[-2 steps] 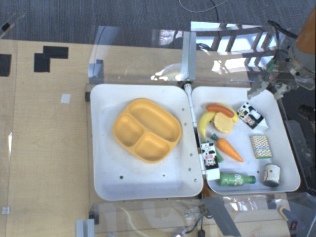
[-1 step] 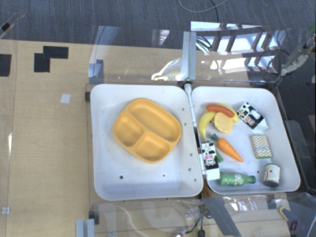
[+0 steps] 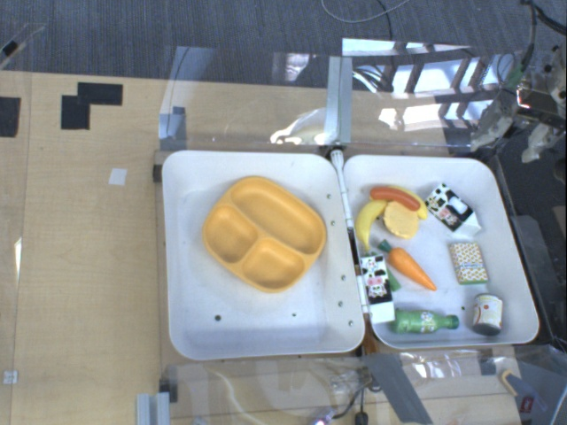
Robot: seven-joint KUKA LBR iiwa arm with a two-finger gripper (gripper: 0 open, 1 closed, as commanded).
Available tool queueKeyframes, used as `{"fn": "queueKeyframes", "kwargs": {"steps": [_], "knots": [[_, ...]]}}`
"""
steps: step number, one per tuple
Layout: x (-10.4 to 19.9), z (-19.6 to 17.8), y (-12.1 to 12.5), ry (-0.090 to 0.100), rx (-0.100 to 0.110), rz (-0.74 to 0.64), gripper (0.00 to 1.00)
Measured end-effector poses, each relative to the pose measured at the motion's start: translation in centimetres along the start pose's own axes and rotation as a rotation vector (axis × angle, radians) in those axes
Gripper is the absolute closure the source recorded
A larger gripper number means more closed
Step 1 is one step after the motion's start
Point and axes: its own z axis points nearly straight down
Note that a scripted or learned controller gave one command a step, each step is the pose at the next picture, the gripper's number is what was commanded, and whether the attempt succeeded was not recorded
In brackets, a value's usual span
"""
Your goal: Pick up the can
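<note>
You are looking down on two white bins on a bench. The can (image 3: 486,313) lies in the near right corner of the right bin (image 3: 496,184), just right of a green bottle (image 3: 423,322), untouched. The hand (image 3: 532,104) hangs beyond the bin's far right corner, well apart from the can; its grip cannot be told. The whole pick remains ahead.

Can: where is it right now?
The can sits in the right bin's near right corner, just right of the green bottle and below the cracker box.
</note>
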Motion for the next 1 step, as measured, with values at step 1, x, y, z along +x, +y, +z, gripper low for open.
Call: {"fn": "queueKeyframes", "kwargs": {"steps": [1], "knots": [[-2.14, -9.73, 5.02, 0.000, -0.005, 0.130, 0.00]]}}
